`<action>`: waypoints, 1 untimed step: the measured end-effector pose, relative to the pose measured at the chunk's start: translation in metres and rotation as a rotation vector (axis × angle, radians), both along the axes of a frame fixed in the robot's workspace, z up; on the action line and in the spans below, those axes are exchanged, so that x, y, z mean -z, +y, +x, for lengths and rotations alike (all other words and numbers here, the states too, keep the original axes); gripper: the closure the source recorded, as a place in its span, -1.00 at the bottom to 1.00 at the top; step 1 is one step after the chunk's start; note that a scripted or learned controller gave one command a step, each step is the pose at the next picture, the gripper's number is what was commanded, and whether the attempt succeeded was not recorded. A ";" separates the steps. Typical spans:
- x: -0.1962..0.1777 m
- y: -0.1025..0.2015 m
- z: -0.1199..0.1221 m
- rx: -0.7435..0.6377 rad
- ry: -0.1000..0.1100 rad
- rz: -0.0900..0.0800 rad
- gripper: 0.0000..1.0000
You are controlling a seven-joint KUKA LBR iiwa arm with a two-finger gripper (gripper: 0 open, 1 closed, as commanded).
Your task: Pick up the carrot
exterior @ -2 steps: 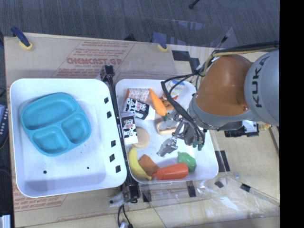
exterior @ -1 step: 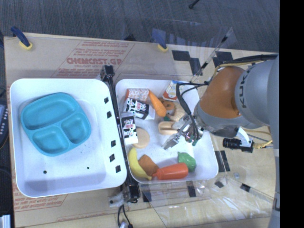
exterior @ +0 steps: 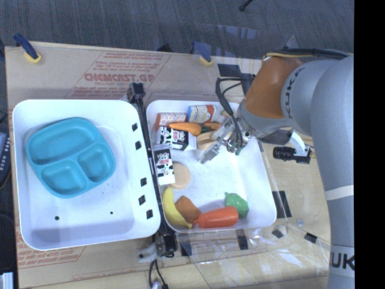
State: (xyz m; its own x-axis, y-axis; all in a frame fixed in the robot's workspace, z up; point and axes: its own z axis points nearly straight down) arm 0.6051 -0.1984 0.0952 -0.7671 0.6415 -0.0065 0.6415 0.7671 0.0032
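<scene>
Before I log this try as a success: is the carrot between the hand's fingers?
No. The carrot lies in the right bin by the boxes, left of the hand, outside its grip.

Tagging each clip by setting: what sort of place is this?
Probably a lab bench for robot picking: two white bins, toy food such as a carrot and banana, and a grey arm.

Two bins are sitting side by side on the bench (exterior: 90, 65). Taking the right bin (exterior: 264, 188) as landmark: the carrot (exterior: 186, 127) is lying in its far end, the banana (exterior: 170, 206) at its near-left corner, the divided plate (exterior: 69, 155) in the left bin (exterior: 36, 233).
</scene>
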 end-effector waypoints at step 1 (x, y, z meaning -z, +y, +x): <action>0.001 -0.013 0.043 -0.058 0.024 0.002 -1.00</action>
